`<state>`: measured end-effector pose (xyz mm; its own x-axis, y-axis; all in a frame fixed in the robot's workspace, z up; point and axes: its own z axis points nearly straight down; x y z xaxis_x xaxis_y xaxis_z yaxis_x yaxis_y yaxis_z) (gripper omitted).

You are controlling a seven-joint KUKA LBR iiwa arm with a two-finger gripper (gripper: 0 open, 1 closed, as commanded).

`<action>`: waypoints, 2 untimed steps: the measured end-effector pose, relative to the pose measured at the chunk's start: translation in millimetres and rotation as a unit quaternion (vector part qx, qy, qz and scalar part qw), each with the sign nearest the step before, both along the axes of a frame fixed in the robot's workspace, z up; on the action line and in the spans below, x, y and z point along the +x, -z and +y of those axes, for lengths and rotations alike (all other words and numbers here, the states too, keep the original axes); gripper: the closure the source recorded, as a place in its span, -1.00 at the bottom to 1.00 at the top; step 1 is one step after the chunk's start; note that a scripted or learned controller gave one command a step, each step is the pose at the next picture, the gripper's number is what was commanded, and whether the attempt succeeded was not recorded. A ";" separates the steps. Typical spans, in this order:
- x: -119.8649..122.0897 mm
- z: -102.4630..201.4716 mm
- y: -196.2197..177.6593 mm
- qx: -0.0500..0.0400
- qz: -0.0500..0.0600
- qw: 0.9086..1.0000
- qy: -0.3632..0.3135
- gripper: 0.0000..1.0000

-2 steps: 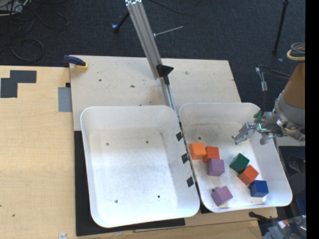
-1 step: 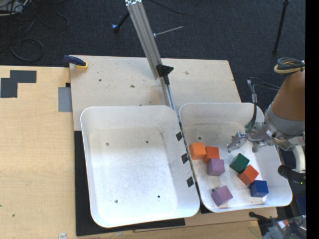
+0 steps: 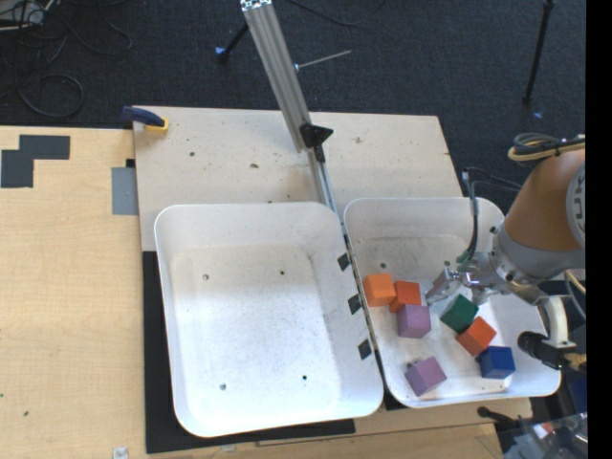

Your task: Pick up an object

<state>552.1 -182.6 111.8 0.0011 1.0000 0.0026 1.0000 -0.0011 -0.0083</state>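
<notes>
The right bin [image 3: 411, 220] holds several small blocks. An orange block [image 3: 380, 289] and a red-orange block [image 3: 408, 295] lie side by side at its left, with a purple block [image 3: 414, 321] just in front of them. A dark green block [image 3: 460, 313] sits in the middle, touching an orange-red block [image 3: 477, 335]. Toward the front lie a blue block [image 3: 496, 361] and a second purple block [image 3: 425, 375]. My gripper [image 3: 461, 283] hangs low just behind the green block, reaching in from the right. Nothing shows as lifted.
The left bin [image 3: 249, 314] lies beside the right one, joined by black clips along the shared wall. A slanted metal rail [image 3: 287, 84] rises behind the bins. The arm's orange wrist band [image 3: 545, 208] overhangs the right bin's right edge.
</notes>
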 end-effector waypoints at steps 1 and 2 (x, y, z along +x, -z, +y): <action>0.5 0.6 20.3 -0.001 -0.003 1.000 0.001 -1.00; 0.4 -0.6 9.8 0.000 -0.003 1.000 0.004 1.00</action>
